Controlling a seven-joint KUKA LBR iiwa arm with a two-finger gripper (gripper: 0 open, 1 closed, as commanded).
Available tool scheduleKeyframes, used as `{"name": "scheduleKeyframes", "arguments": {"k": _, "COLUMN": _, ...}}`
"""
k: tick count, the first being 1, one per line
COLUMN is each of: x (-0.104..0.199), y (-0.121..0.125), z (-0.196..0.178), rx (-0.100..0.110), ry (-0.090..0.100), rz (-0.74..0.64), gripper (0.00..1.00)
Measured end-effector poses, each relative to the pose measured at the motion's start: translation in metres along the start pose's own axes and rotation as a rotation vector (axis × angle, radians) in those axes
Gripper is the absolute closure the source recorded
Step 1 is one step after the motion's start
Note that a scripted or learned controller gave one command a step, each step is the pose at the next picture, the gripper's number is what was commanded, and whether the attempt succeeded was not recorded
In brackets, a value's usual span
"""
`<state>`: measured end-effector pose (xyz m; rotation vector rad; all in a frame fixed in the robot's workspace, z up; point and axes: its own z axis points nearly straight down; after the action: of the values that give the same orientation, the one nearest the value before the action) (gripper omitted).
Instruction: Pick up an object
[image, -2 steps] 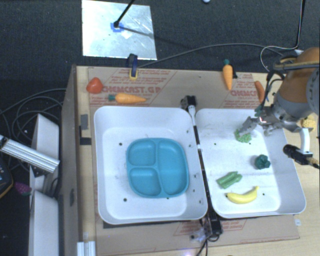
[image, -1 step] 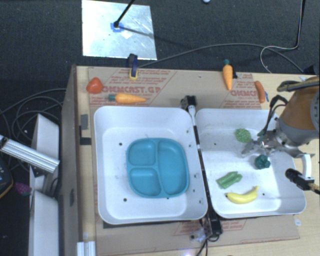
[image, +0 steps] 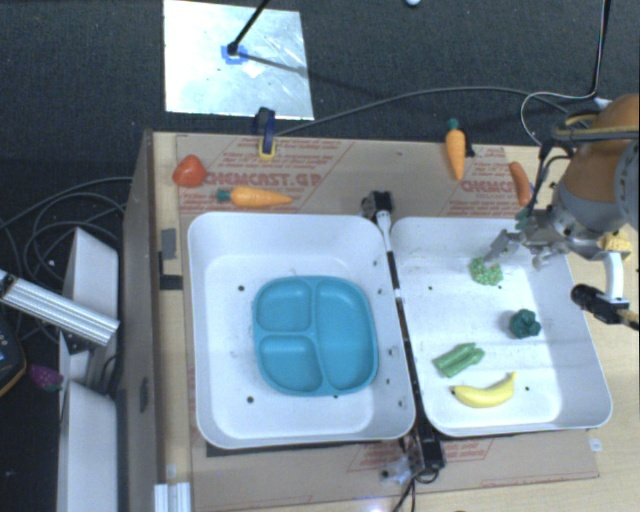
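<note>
Reaching in from the right, the grey arm is judged to be at the approach step of a pick, with nothing yet lifted. Nearest the camera, in the right white bin (image: 575, 395), a yellow plastic banana (image: 484, 391) lies close to the front wall, with a green ridged plastic pod (image: 458, 358) just behind it. Farther back a dark green knobbly piece (image: 524, 323) sits apart toward the right wall. Beyond that, a pale green leafy clump (image: 486, 271) rests on the bin floor, and this appears to be the target: the two-finger gripper (image: 510, 243) hangs just above and beside it, fingers spread apart and clasping nothing. In the left white bin (image: 225, 300) a blue sectioned plastic tray (image: 313, 334) lies flat. At the far edge, on the cardboard-covered bench (image: 330, 165), rest two orange toy carrots (image: 259, 198) and (image: 456, 152) and an orange-red rounded toy (image: 189, 171). The next move would call for a short descent toward the front left, so that the fingers straddle the clump before closing.
</note>
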<state>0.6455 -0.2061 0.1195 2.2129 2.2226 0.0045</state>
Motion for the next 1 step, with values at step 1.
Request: {"name": "scheduleKeyframes", "arguments": {"k": 1, "x": 0.0391, "y": 0.0003, "z": 0.0349, "rx": 0.004, "ry": 0.002, "rz": -0.001, "gripper": 0.00}}
